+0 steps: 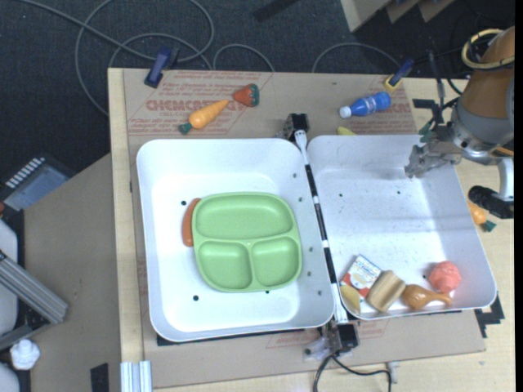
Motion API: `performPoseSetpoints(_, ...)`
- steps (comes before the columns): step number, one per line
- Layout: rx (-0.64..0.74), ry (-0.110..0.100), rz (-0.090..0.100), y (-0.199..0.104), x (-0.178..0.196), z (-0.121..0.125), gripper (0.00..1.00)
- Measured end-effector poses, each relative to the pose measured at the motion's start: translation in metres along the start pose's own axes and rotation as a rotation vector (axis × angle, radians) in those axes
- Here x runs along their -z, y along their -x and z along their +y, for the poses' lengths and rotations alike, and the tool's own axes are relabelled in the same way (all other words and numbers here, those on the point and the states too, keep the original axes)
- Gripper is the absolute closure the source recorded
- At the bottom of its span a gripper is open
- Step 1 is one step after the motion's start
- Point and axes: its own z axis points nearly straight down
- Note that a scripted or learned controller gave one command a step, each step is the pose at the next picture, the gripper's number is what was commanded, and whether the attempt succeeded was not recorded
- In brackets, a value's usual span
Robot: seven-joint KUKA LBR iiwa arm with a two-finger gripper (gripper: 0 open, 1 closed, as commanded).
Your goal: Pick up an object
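Up right, tool (422, 163) over right bin (384, 219) far edge, grip state unclear, toys (400, 286) well apart.

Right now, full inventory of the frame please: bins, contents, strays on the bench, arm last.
white bins: 2, white, side by side on the bench
divided plate: 1, light green, three compartments, in the left bin
orange-red item: 1, mostly hidden at the plate's left edge, left bin
pink lump: 1, near right corner of the right bin
small pile: tan and orange pieces plus a small printed packet, count unclear, near edge of the right bin
toy carrot: 1, orange, on the bench behind the left bin
bottle: 1, blue and white, lying behind the right bin
clamps: 2, blue, far bench edge
gripper: 1, grey, over the right bin's far right part
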Motion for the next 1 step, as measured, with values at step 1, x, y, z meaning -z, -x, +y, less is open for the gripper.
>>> performPoseSetpoints(1,0.0,0.002,0.002,-0.0312,0.0141,0.0219,1.0)
